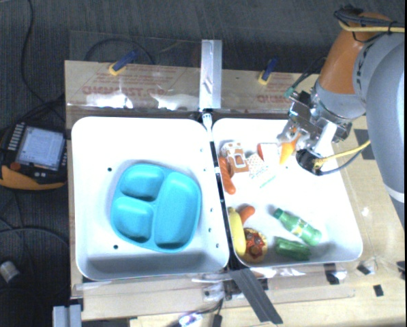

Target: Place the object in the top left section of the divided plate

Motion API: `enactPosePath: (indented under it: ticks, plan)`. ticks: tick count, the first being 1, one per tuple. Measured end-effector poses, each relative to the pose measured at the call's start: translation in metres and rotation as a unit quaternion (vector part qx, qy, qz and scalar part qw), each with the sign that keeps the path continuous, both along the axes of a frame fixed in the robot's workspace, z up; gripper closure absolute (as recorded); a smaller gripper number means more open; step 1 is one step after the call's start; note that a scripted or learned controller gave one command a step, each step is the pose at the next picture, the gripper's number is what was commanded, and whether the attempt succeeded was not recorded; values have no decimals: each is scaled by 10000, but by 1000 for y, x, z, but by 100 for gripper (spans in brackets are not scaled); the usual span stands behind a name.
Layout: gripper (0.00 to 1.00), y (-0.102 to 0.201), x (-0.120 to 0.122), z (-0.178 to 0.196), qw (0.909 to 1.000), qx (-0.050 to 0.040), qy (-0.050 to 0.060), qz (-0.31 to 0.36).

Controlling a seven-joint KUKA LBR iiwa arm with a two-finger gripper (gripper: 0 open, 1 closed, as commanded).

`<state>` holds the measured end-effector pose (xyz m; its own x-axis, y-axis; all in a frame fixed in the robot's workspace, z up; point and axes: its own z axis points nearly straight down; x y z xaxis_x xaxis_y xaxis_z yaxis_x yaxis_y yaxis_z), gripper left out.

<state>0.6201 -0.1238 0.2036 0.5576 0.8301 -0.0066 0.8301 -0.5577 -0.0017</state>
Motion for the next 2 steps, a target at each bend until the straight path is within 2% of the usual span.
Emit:
enactPosePath:
  ticks: [1, 2]
  plan:
    - [100, -5, -94, -111, 9965, 24, -26, -838]
    - [100, 27, -132, -113, 9735, 10, -113, -2284]
